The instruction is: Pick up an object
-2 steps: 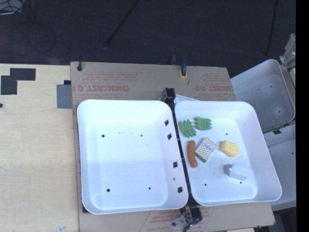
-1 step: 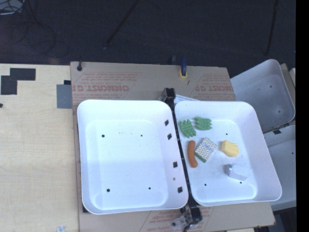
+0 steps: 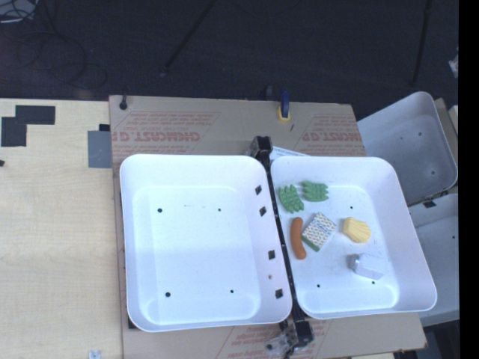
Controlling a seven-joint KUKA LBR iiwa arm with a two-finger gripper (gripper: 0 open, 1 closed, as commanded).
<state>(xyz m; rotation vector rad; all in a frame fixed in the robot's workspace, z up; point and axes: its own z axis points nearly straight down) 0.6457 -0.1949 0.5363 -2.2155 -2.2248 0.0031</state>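
Reference landmark: small square block with a green-and-white chequered face (image 3: 319,231), lying tilted on the floor of the right-hand shallow white plastic bin (image 3: 340,298).

Far left of the landmark: pale wooden bench top (image 3: 52,238), with black and grey flat patches near its upper edge.

Left of the landmark: brown cardboard sheet with red printing (image 3: 194,129), lying under both bins. On it, the left-hand shallow white plastic bin (image 3: 194,264), a few small dark dots on its floor.

Just left of the landmark: row of small black clips (image 3: 271,254) along the seam where the two bins meet. Closer still: orange sausage-shaped piece (image 3: 298,238), lying lengthwise, touching or almost touching the landmark's left edge. Above-left: green leafy toy piece (image 3: 290,197).

Directly above the landmark, apart from it: second green leafy toy piece (image 3: 315,191), just beside the first.

Further above, at the cardboard's far edge: small blue and yellow clamp (image 3: 284,105).

Right of the landmark, near it: yellow ridged rounded piece (image 3: 357,230). Below-right: pale grey blocky piece (image 3: 366,266), lying flat.

Far right, beyond the right-hand bin: grey metal plate (image 3: 412,140), tilted.

All candidate objects for picking at rest in the right-hand bin, none lifted.
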